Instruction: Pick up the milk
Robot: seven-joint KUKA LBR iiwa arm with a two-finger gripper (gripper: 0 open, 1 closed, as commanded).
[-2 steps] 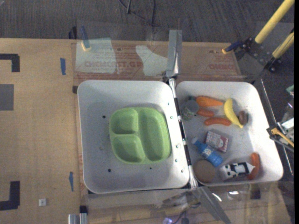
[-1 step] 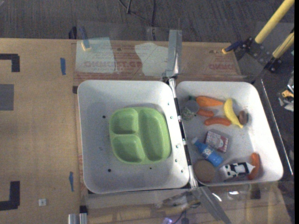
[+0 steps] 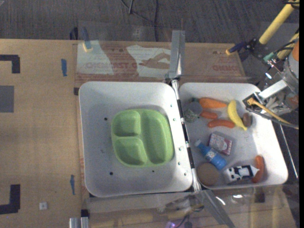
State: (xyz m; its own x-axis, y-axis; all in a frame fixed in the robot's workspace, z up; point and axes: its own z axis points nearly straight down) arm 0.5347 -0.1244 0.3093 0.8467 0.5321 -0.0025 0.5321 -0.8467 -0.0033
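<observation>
Along near rim of right bin (image 3: pixel 280 172), I spot milk (image 3: pixel 240 173): cow-patterned carton lying flat, between brown disc (image 3: pixel 208 174) and red sausage (image 3: pixel 259 167). Blue bottle (image 3: pixel 212 156) just behind it, crowding approach. Farther back, banana (image 3: pixel 236 115). Gripper (image 3: pixel 255 106) hovers over far right edge, well apart from milk, empty; finger spread unreadable.

We see a tan bench (image 3: pixel 38 137) carrying two shallow white bins side by side: the left bin (image 3: pixel 92 103) and the right bin (image 3: pixel 273 146). Blue tape strips (image 3: pixel 63 67) and black corner markings (image 3: pixel 12 63) lie on its surface.
</observation>
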